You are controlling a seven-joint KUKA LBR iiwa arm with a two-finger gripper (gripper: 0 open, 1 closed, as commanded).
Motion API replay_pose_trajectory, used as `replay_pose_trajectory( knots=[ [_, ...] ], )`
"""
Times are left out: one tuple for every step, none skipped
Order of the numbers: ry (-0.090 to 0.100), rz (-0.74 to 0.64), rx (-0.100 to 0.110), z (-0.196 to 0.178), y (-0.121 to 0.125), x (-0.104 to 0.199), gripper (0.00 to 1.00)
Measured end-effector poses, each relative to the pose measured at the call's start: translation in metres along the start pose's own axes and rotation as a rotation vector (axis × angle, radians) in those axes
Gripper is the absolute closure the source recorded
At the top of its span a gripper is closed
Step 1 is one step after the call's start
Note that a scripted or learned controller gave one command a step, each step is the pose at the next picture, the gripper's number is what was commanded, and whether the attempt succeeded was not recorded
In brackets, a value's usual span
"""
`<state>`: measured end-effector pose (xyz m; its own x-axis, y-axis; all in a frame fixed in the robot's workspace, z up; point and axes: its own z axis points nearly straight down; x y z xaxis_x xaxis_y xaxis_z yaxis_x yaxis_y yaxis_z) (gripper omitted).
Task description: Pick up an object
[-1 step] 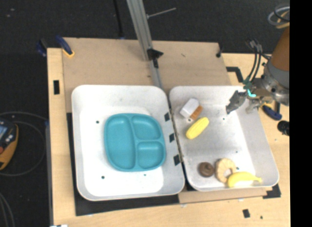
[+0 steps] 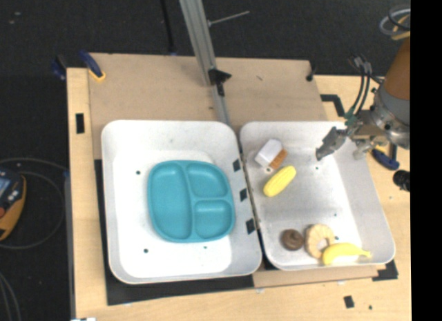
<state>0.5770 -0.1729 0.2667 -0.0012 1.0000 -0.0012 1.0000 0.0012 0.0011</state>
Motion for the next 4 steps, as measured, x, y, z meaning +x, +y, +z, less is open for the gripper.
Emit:
replay_pose_trajectory(
  knots=[
    [0.0, 0.001, 0.003, 0.042, -0.003, 0.001, 0.0],
    [0.0, 0.003, 0.003, 0.085, -0.003, 0.002, 0.0],
    [0.0, 0.002, 0.003, 0.127, -0.006, -0.002, 0.0],
    [-0.001, 0.004, -0.004, 0.113, -0.004, -0.003, 1.0]
  ],
)
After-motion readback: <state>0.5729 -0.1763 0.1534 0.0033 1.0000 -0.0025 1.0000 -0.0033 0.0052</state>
